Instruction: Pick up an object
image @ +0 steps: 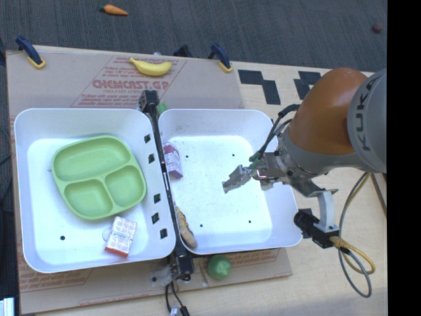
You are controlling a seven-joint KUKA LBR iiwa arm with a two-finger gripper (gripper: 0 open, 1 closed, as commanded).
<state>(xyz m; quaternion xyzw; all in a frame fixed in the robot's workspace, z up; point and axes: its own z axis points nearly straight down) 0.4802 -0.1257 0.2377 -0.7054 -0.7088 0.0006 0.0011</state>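
The gripper [233, 180] hangs over the right bin [263, 120]; how far it is open cannot be told. The arm [329, 120] hides the bin's right wall. A pink packet [172, 160] lies against the bin's left wall, label unreadable.

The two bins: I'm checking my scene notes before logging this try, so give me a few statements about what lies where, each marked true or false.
1. The green divided plate lies in the left bin. True.
2. The gripper hangs over the left bin. False: it is over the right bin.
3. A banana lies on the cardboard beyond the bins. True.
4. The red and white packet lies on the plate. False: it lies on the bin floor beside it.
5. The green ball lies inside the right bin. False: it lies outside its near edge.
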